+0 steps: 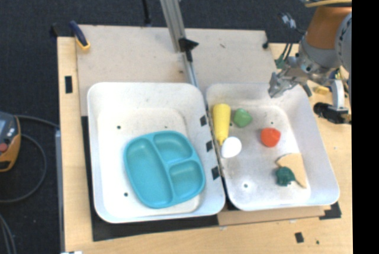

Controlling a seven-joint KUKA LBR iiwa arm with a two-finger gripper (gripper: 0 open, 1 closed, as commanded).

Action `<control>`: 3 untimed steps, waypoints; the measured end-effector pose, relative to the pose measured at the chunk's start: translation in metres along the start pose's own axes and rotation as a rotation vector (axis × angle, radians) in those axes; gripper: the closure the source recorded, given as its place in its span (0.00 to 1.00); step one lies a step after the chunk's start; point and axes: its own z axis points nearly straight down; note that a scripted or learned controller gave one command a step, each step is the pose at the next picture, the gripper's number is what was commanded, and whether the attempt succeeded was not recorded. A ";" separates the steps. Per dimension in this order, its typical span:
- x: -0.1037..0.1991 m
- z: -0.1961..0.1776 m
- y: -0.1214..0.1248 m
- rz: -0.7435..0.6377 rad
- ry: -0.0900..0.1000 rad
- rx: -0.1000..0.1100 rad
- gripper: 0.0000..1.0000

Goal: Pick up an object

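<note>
Above right bin's (320, 146) far edge – arm angled down | pincer (289, 86) – grip state unclear

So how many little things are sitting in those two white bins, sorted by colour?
Blue: 1, the divided plate in the left bin
Yellow: 1, the long yellow piece
Green: 2, a light green ball and a dark green piece
White: 1, a white ball
Red-orange: 1, a round piece
Tan: 1, a wedge
Total: 7
</note>
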 end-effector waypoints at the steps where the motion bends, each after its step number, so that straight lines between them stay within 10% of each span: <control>1: -0.002 -0.056 0.002 0.003 0.000 -0.001 1.00; 2: -0.004 -0.106 0.003 0.002 0.000 0.000 1.00; 3: 0.057 -0.099 0.000 0.001 0.003 0.006 1.00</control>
